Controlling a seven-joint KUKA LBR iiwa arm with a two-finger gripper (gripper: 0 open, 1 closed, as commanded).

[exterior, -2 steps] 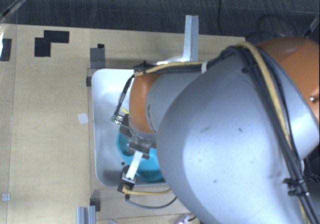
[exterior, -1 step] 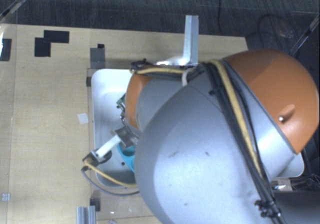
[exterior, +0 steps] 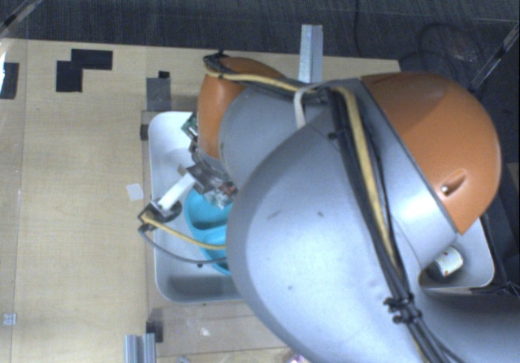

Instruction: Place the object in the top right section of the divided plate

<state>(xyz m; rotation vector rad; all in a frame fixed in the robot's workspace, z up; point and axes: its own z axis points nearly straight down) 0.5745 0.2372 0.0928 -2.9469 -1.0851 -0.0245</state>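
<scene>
A light blue plate [exterior: 201,221] lies in the left white bin [exterior: 162,142]; I see just its left part, since the arm covers the rest and hides its dividers. My gripper [exterior: 211,183] hangs low over the plate's upper left edge, reaching down from the grey wrist with the orange band [exterior: 213,110]. I cannot make out any object in or near the gripper.
The large grey and orange arm [exterior: 366,215] covers the middle and right of the bench. A corner of the right bin [exterior: 475,276] shows beneath it, with a small white cylinder [exterior: 445,262] inside. Bare tan bench [exterior: 73,215] lies left of the bins.
</scene>
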